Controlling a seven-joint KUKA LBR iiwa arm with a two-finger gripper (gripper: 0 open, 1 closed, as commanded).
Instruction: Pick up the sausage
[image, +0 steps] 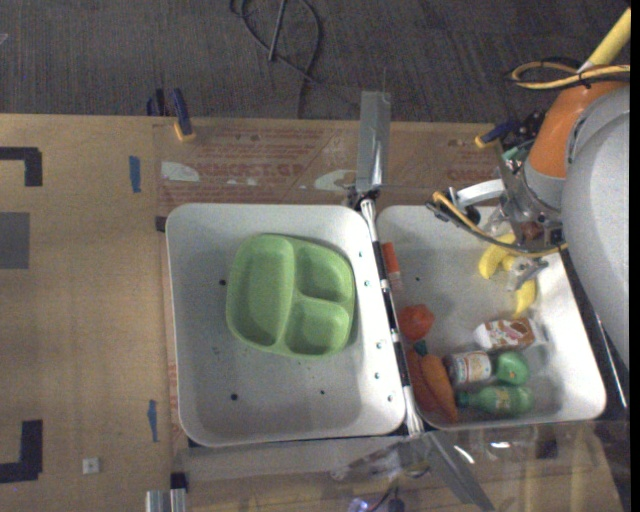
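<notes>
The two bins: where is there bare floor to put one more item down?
Left bin: a wide bare strip in front of the green divided plate, narrower ones beside it. Right bin: bare floor between the tomato and the bananas. Its near edge is crowded with the carrot, can and green bottle.

Toys (480, 375) crowding right bin's (440, 255) near end.

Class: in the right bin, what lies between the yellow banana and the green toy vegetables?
A white-and-orange packet, seen in the camera view.
</notes>
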